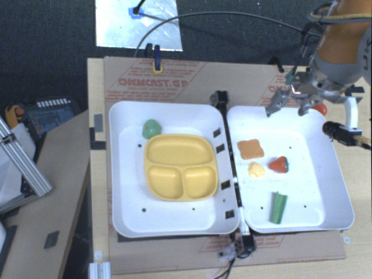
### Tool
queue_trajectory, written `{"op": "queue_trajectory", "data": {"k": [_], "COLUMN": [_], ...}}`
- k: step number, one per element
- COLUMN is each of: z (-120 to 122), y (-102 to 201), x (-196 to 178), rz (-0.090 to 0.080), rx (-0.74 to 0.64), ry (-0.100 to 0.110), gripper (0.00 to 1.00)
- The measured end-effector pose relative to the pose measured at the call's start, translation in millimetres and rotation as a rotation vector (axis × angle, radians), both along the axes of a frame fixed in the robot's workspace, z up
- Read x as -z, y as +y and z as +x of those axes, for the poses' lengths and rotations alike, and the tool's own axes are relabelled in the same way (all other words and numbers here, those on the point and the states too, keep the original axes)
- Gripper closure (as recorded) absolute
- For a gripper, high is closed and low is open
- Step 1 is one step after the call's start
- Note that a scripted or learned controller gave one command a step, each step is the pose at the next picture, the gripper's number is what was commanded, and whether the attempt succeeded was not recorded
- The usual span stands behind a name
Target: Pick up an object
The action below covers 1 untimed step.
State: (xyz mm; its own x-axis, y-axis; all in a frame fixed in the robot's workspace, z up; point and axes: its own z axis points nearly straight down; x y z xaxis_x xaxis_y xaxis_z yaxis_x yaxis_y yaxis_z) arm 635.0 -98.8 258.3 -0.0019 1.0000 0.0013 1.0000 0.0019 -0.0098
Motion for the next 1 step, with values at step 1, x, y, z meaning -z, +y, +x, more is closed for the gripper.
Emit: {"op": "queue_trajectory", "data": {"k": [1], "z": [2.0], "y": [0.2], "x": [-6.6], "rz": [-0.001], "rx": [-0.002], "ry": [-0.011], "gripper": [0.00]}}
